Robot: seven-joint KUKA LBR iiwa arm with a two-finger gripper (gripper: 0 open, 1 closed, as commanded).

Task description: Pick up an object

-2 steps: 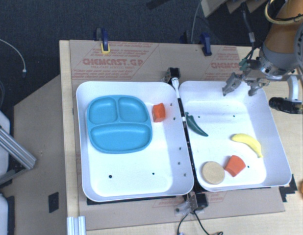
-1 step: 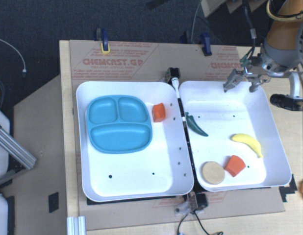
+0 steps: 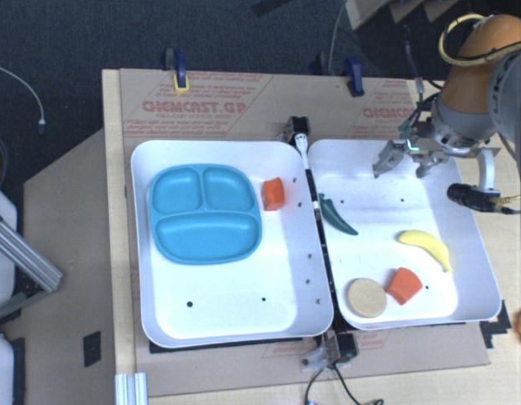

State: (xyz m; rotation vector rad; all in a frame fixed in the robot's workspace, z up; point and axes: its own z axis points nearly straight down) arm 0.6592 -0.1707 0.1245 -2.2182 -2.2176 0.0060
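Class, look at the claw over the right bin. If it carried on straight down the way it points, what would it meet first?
Most likely bare bin floor. The claw hangs over the top of the right bin, pointing down; the green pepper and banana lie well off to the side. Its height is hard to judge from this slanted view.

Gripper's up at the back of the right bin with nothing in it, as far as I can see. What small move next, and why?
Probably bring the gripper toward the camera and slightly right until it is over the banana, then lower. It hangs open above bare floor at the right bin's far end, holding nothing. The banana is the nearest item with free space around it; the green pepper lies against the dividing wall.
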